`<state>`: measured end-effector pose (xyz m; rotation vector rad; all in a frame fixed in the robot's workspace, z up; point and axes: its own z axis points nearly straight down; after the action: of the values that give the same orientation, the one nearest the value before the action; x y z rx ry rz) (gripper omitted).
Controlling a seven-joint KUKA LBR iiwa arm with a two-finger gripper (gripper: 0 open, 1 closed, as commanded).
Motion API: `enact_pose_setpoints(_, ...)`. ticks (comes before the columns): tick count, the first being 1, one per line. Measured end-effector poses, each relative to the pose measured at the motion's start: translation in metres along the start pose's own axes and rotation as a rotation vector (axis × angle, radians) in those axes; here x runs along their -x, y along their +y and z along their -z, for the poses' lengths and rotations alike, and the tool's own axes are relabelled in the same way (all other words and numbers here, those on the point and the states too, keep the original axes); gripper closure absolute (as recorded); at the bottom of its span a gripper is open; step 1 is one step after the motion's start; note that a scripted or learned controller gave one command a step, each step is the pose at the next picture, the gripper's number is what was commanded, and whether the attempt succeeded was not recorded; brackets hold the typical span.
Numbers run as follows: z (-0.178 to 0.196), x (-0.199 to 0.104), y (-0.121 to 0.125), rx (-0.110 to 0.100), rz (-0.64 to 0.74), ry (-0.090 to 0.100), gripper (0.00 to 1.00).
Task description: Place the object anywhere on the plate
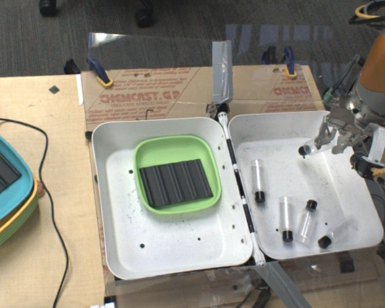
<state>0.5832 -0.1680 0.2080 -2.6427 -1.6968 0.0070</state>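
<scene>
So far nothing is on the plate; the little clear tubes with black caps lie in the right bin (356, 237), and I must pick one of them and carry it over; one tube (257, 180) lies to the left of my gripper (318, 142) and a bit lower, close to the wall between the bins; another tube (286, 219) lies lower down in front of my gripper, and a third tube (306, 220) lies just beside that one, leaning; a loose black cap (324, 241) sits near the bin's front edge, lowest of all; none of them touches my gripper; I am up over the far right side of this bin, near its back corner; something small and dark shows at my tip, but I cannot tell what it is, and I cannot tell whether I am clenched or let go; I do not see a tube held by me; the green plate (205, 150) is far to my left, in the left bin (114, 208), with a dark ribbed mat (175, 183) on it; so I think the job has hardly begun; grabbing, lifting, crossing over and setting down are all left to do.
</scene>
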Motion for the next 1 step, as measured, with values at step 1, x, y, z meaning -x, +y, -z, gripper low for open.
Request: enact_pose_setpoints(1,0.0001,0.0,0.0001,0.0,0.0,0.0,0.0)
